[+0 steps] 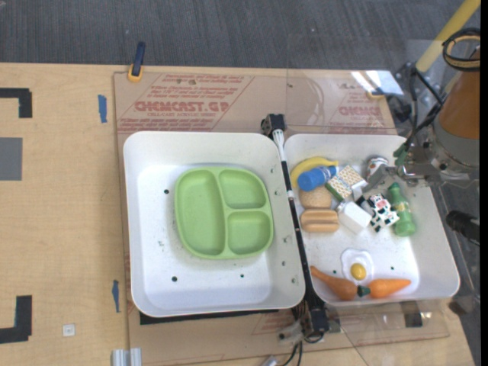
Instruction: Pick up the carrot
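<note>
Because the carrot (390, 287) lies against the right bin's (441, 244) front wall, touching a chili pepper (335, 283), the gripper (379, 175), whose grip state I cannot tell, may grab both.

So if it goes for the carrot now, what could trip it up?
The carrot lies hard against the near wall of the right bin, so a finger might hit the wall instead of sliding beside it. A second orange piece and a fried egg touch or crowd it, so the gripper may grab or nudge the wrong thing. The gripper also hangs over the cluttered far end, and could bump the toys there on the way.
</note>
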